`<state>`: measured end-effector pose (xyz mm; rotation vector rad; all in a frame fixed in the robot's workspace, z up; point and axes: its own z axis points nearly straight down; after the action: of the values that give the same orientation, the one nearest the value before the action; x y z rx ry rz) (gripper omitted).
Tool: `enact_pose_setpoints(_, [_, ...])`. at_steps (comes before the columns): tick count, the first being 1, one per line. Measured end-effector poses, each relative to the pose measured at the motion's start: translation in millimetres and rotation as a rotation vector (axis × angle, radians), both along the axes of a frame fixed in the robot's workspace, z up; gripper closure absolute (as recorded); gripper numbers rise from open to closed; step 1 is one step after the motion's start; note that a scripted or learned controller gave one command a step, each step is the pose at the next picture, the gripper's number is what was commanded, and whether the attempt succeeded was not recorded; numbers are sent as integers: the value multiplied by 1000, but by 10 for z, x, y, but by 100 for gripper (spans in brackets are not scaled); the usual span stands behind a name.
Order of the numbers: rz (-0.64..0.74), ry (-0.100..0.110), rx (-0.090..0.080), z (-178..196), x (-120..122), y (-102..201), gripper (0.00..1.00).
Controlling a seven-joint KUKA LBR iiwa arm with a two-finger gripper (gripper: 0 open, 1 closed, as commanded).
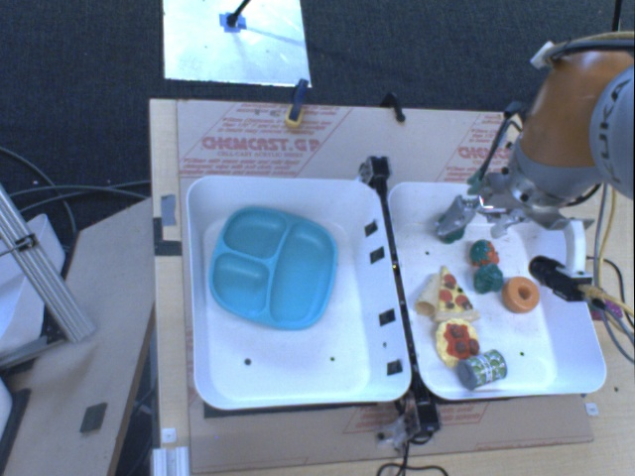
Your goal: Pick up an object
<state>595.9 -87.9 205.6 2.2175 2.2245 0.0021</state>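
The right bin [571, 365] holds several small toys. My gripper [477, 220] hangs over its far part with the fingers spread and nothing between them. Just below the gripper lies a teal and red toy [483, 254], with a teal lump [488, 280] under it. An orange donut [520, 295] sits to their right. A pizza slice [448, 294] lies near the bin's left wall. Below it are a red and yellow food piece [456, 341] and a small green can [482, 369] on its side.
The left bin [228, 365] holds a blue compartment plate [273, 267]. A black-clipped divider [387, 266] runs between the bins. My arm [575, 117] comes in over the right bin's far right corner.
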Motion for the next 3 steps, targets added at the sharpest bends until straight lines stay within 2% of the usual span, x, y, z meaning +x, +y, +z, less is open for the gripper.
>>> enact_pose_setpoints(1, [3,-5,-1,-1001,-317,-365,0])
enact_pose_setpoints(2, [-9,-18,-12,769,-557,-1251,0])
enact_pose_setpoints(3, [4,3,1,-913,172,-1163,0])
